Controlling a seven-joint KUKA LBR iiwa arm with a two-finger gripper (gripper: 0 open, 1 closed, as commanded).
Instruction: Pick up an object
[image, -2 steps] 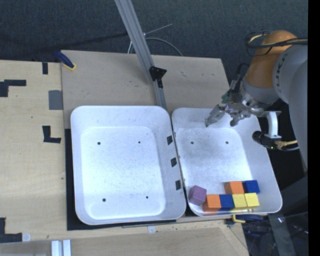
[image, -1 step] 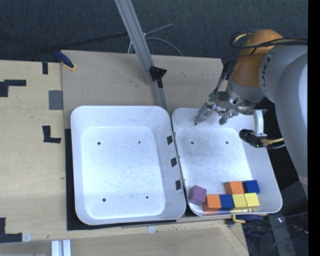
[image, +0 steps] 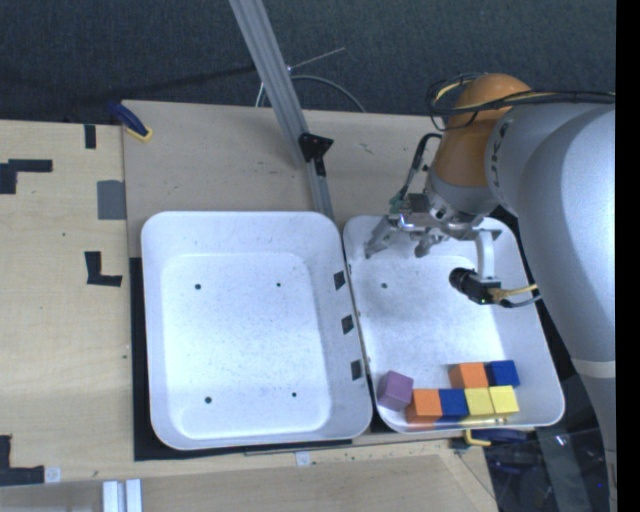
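My gripper (image: 398, 243) hangs over the far left part of the right bin (image: 430, 310), fingers spread apart with nothing between them. Along that bin's near edge lies a cluster of small blocks: a purple block (image: 397, 388), an orange block (image: 427, 402), a blue block (image: 453, 402), a yellow block (image: 480, 401), another yellow block (image: 504, 399), an orange block (image: 467, 376) and a blue block (image: 502, 373). The gripper is well away from them, toward the far side of the bin.
The left bin (image: 245, 320) sits beside the right one. A slanted metal pole (image: 285, 95) rises behind the bins. The grey arm (image: 560, 200) fills the right side, with a black cable fitting (image: 475, 285) over the right bin.
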